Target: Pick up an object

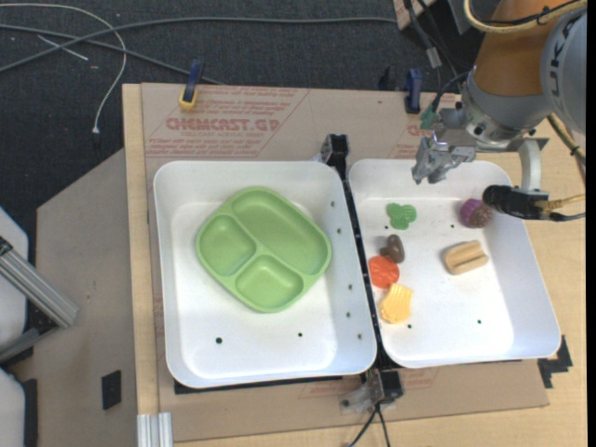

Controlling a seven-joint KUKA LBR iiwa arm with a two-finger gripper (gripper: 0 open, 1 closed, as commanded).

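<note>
Hovering over the right bin's [521, 333] far edge, the gripper [434, 168] carries nothing, its jaws too blurred to judge, while the bread roll [465, 256] lying mid-bin looks light, stiff and best pinched across its narrow middle.

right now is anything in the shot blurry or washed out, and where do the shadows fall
In the camera view the light is even and soft; the green tray and small items look sharp, the white bins are bright yet keep their edges, the tool is slightly soft, and faint shadows sit close beneath the tan block.
</note>
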